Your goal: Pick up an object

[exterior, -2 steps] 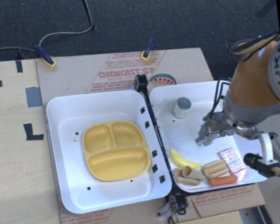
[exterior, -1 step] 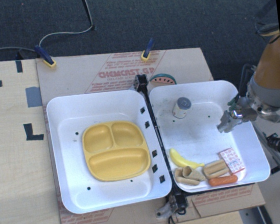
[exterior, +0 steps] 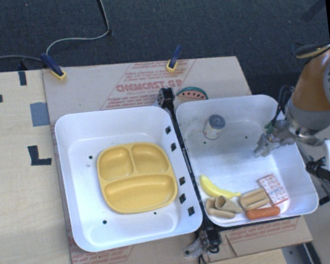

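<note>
The right bin point(exterior: 233, 105) holds a small grey-capped cup point(exterior: 214, 125) near its back, a yellow banana point(exterior: 217, 188), tan bread-like pieces point(exterior: 220, 207), a hot dog bun point(exterior: 253, 197), an orange-red sausage point(exterior: 262, 212) and a small printed box point(exterior: 272, 188) along its front. My gripper point(exterior: 266, 144) hangs low over the right side of this bin, well to the right of the cup and above the printed box. Nothing shows between its fingers.
The left bin point(exterior: 74, 169) holds a yellow divided plate point(exterior: 137, 177). Black clips run along the divider point(exterior: 178, 156) between the bins. Cardboard lies under both bins, with yellow clamps point(exterior: 54, 69) and a cable at the back. The arm's orange band point(exterior: 314, 86) stands at the right.
</note>
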{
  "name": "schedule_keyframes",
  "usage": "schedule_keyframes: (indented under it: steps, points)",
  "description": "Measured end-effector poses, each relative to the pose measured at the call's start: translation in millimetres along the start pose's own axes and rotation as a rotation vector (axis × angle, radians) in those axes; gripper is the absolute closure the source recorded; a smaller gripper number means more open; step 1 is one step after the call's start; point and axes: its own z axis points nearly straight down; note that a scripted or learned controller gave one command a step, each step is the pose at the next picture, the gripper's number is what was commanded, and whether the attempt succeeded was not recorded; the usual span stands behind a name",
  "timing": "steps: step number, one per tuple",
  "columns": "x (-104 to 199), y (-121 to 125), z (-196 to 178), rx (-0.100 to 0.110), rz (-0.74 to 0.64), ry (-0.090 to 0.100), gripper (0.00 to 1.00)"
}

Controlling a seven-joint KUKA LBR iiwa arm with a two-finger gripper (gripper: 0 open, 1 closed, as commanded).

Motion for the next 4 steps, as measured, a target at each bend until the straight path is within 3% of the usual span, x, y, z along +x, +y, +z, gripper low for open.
schedule_keyframes:
  steps: [1, 2, 3, 4]
  points:
    - [70.3, -38.6, -26.6, -0.001, -0.002, 0.001, 1.0]
    - [15.6, -76.7, -64.5, -0.003, 0.001, -0.002, 1.0]
    - [-0.3, -76.4, -112.6, -0.003, 0.0, -0.002, 1.0]
    - [94.5, -64.1, -100.4, -0.002, -0.002, 0.001, 1.0]
